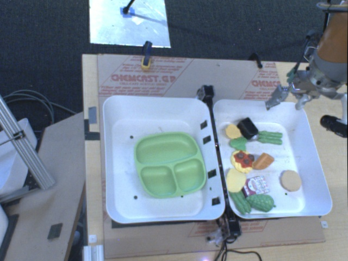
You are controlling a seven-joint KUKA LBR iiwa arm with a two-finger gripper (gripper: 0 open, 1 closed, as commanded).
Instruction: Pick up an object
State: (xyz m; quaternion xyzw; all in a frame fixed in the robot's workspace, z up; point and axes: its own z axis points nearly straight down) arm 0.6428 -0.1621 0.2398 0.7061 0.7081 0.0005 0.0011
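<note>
The right white bin (pixel 310 145) holds several toy foods. Among them are a black block (pixel 248 128), a green bean pod (pixel 271 137), an orange wedge (pixel 263 160), a pizza slice (pixel 242 159), a tan cookie (pixel 291 180) and a red-and-white packet (pixel 255 186). My gripper (pixel 287 99) hovers over the bin's back rim, up and right of the black block. It is open, its fingers are spread, and nothing is between them.
The left white bin (pixel 125 118) carries a green divided plate (pixel 171 165). A black divider clip strip (pixel 209 140) runs between the bins. A yellow clamp (pixel 146 63) sits at the bench's back edge. Cables and a metal frame (pixel 22 145) stand at the left.
</note>
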